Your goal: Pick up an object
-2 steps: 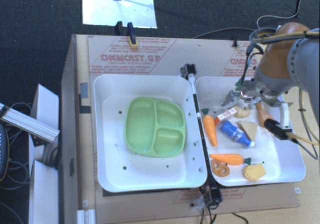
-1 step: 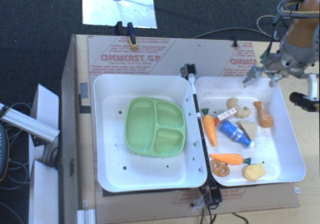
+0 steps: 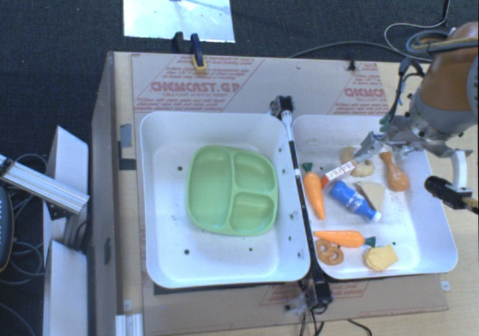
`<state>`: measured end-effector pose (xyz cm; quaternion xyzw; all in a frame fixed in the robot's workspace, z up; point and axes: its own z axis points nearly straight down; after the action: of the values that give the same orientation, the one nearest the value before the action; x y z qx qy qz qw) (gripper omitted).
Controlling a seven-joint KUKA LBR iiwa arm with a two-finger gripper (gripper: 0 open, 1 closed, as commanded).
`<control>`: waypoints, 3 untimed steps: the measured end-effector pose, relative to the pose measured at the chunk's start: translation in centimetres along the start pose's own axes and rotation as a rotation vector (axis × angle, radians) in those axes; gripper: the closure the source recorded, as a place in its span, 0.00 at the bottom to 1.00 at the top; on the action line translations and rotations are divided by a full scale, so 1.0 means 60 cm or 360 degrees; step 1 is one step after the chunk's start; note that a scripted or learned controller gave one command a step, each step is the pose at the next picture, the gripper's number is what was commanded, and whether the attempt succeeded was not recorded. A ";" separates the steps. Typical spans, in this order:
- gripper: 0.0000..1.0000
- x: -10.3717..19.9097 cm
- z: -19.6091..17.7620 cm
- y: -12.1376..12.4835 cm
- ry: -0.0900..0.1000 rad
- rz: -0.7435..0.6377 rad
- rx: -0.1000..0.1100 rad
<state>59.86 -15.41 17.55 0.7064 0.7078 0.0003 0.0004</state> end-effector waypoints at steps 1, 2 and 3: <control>0.00 -0.070 -0.003 -0.028 -0.0002 0.0002 0.0000; 0.00 0.070 0.078 -0.050 0.0001 -0.0003 0.0001; 0.00 0.032 0.143 0.039 -0.0004 -0.0004 -0.0018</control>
<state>62.20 -13.48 8.98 0.7055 0.7087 0.0034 0.0053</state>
